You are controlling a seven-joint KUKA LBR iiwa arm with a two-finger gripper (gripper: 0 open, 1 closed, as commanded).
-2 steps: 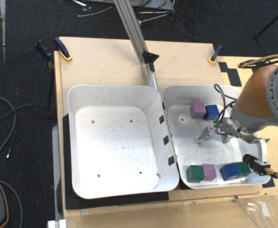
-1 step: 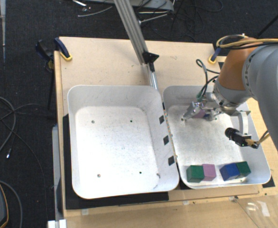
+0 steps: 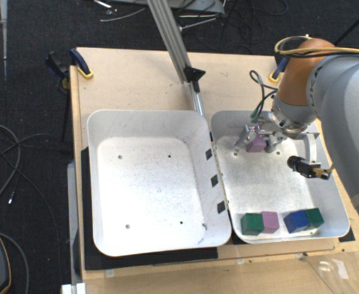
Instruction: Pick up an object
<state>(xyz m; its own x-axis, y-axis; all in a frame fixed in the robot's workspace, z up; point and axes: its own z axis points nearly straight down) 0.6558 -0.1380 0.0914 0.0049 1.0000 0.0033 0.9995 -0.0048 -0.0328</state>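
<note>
Near edge of the right bin (image 3: 326,192): four blocks in a row — a dark green block (image 3: 251,223), a pink block (image 3: 270,221) touching it, then a blue block (image 3: 296,220) and a green block (image 3: 314,217), also touching each other. All sit well apart from the gripper and are untouched.

Further back, the left bin (image 3: 106,164) lies beside the right one. The grey arm (image 3: 342,103) comes in from the right, orange band above the wrist.

At the far end of the right bin, the gripper (image 3: 255,141) is low over the floor. A small purple block (image 3: 255,144) sits right at the fingers, seemingly between them, so the jaws look closed down on it, narrow gap. Judgement: the grasp is likely made and a lift comes next.

Hard to tell: whether the purple block is off the bin floor; the block is partly hidden by the fingers and wrist, so its long axis is unreadable.
</note>
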